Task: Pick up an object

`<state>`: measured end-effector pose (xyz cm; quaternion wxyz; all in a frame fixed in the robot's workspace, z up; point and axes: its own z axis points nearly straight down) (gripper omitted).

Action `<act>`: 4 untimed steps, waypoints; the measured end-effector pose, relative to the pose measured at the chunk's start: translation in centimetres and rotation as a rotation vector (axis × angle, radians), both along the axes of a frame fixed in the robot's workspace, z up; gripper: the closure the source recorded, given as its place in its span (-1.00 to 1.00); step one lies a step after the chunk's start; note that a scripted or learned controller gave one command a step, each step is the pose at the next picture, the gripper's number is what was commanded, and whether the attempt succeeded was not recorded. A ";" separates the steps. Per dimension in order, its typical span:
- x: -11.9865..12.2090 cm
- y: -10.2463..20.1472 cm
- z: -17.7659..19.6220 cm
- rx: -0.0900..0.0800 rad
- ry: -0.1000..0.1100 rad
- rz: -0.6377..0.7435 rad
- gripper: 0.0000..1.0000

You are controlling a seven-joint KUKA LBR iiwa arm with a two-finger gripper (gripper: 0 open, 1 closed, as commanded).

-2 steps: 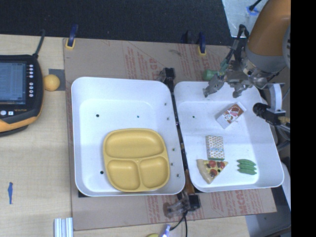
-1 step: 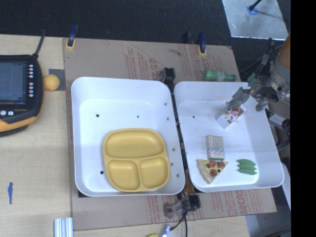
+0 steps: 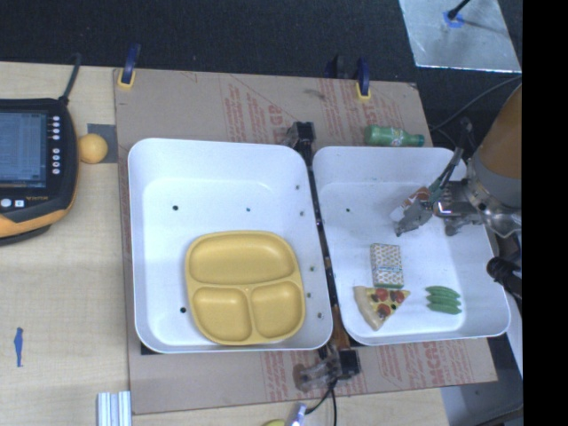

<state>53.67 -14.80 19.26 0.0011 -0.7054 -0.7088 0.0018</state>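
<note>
**Gripper low in the right bin, nothing in it yet**

Camera view: the arm comes in from the right, and the gripper (image 3: 428, 213) hangs over the upper right part of the right bin (image 3: 355, 171), well back from the bin's near edge. Its fingers (image 3: 406, 220) stand apart — spread, with bare white floor between them and no object in the gap. The things it could take lie toward the near edge of that bin: a small checked packet (image 3: 386, 264) near the middle, a pizza slice (image 3: 380, 303) just in front of it, nearly touching, and a green pod (image 3: 443, 299) toward the near right corner. All three are apart from the gripper. The left bin (image 3: 146, 238) carries a yellow tray (image 3: 245, 286) in its near half. A green bottle (image 3: 393, 136) lies on the board outside the right bin's far edge.

Risks, as I judge them: closing where it hangs now would catch only air. The packet and slice sit so close that a descent on one could nudge the other — or pinch both. The slice and pod look flat, so fingers may scrape the floor and slide off.
</note>
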 end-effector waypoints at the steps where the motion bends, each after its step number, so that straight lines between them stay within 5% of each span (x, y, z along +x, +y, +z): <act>1: 0.7 1.8 -5.5 0.001 0.001 0.000 -1.00; 2: 1.6 1.5 -10.1 0.001 0.001 0.000 -1.00; 3: 0.2 4.3 -10.1 0.001 0.001 0.001 -1.00; 4: 0.2 4.2 -9.1 0.000 0.003 0.004 1.00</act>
